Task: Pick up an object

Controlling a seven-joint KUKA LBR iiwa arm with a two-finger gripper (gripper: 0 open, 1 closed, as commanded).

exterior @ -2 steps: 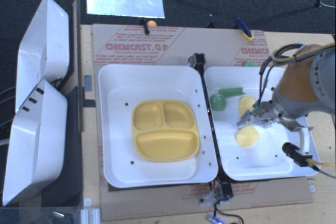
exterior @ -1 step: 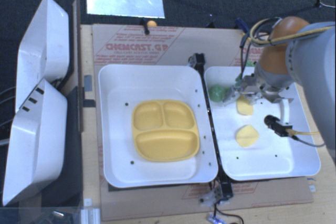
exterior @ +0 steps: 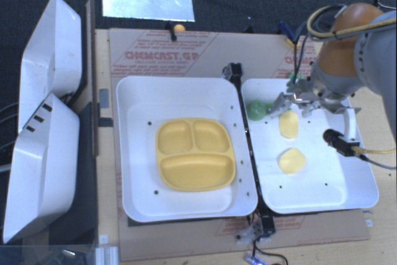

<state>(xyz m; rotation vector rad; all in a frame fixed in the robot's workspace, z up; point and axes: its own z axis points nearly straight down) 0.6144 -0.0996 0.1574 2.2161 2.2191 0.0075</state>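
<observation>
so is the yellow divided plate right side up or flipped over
Right side up: the yellow plate lies flat in the left bin, and its three hollow compartments face upward.

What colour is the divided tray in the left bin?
Yellow: the divided tray shows it plainly in the camera view.

The bench (exterior: pixel 260 49) is a pale board printed with red lettering. Two shallow white bins sit on it side by side, touching along the middle: the left bin (exterior: pixel 133 133) and the right bin (exterior: pixel 360 186). At the bench's far edge rests a small orange thing (exterior: pixel 179 28), perhaps a ball.
</observation>
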